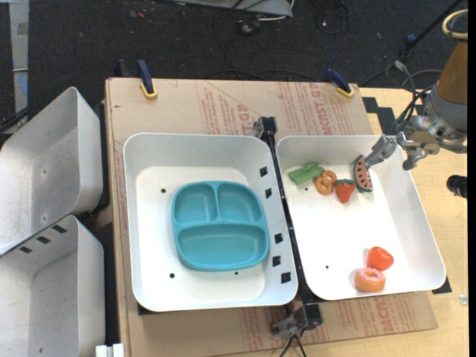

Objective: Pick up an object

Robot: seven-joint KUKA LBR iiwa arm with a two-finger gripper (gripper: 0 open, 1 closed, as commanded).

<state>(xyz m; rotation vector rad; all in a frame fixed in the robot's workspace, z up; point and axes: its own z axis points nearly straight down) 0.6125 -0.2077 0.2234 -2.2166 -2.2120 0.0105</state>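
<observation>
The right bin (416,222) holds several toy foods. Near its far side lie a green piece (305,173), an orange ring (324,182), a red strawberry (344,191) and a watermelon slice (362,175). A red pepper (380,258) and a pink donut (370,279) rest near its front edge. My gripper (388,162) hangs over the bin's far right corner, open, with nothing between its fingers. Its left fingertip (372,159) sits just above the top of the watermelon slice.
The left bin (149,199) carries a teal divided plate (221,224). A black divider with clips (279,214) runs between the bins. Two spare white bins (44,199) stand at the left. Blue-yellow clamps (146,80) hold the board's far edge.
</observation>
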